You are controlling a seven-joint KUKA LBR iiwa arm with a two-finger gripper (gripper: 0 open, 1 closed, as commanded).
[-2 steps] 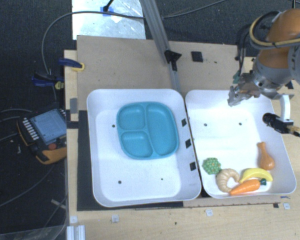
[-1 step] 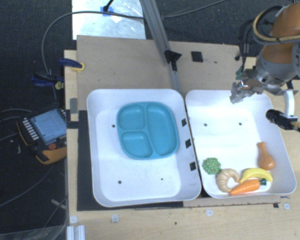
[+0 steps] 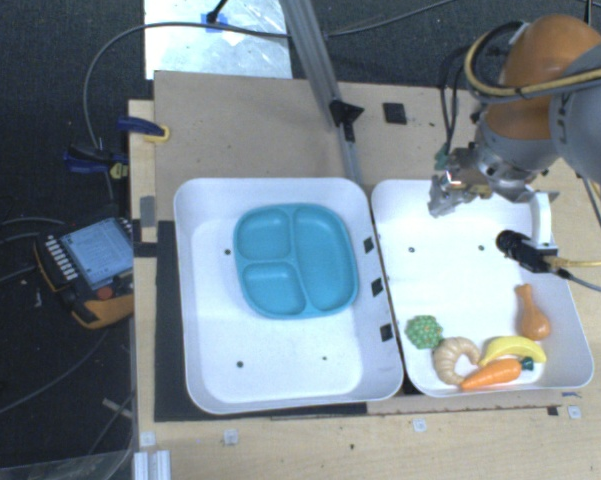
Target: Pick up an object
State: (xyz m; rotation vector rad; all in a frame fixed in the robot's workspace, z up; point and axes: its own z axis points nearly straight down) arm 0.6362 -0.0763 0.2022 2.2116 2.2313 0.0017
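The grey arm with its orange band entered from 2 o'clock, and the end effector (image 3: 446,202) hung over the upper-left corner of the right bin (image 3: 450,288), near that bin's 11 o'clock rim. Nothing was seen between its fingers; whether they stood apart or together could not be told from this slanted view. The candidate objects all lay well apart from the end effector, clustered at the right bin's 5 o'clock corner: a green broccoli floret (image 3: 423,330) toward 7 o'clock of the group, a tan croissant (image 3: 453,356) just beside it, an orange carrot (image 3: 492,373) lying along the bin's near rim and touching the croissant's end, a yellow banana (image 3: 514,348) just above the carrot, and a brown chicken drumstick (image 3: 531,314) at the group's 1 o'clock, bone end pointing up the frame. The left bin (image 3: 210,368) held a blue divided plate (image 3: 294,260) with three compartments, set toward that bin's 12 o'clock half. Both bins sat side by side on the brown desk (image 3: 240,118). A handheld blue-faced device (image 3: 88,268) with an orange case lay off the desk at 9 o'clock, on dark floor.
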